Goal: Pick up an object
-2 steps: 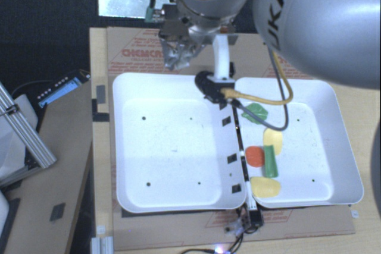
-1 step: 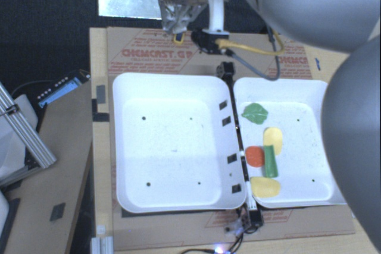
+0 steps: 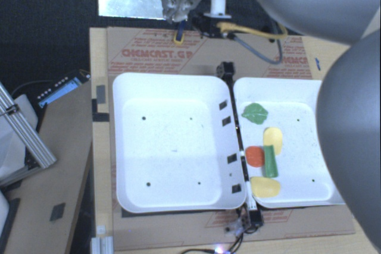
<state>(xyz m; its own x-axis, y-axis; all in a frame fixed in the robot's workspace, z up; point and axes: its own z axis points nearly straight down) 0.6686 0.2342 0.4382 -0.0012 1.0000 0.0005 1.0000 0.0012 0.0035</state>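
Gripper (image 3: 177, 13) hangs high beyond both bins, holding nothing; spread I can't tell. Toys sit well below and to its right: I'd bring it over the green leaf (image 3: 255, 113), standing apart, and descend straight

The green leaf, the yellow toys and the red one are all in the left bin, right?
Not quite. The camera view shows them in the right bin, not the left: the green leaf, the yellow toys and the red one all lie near its left wall.
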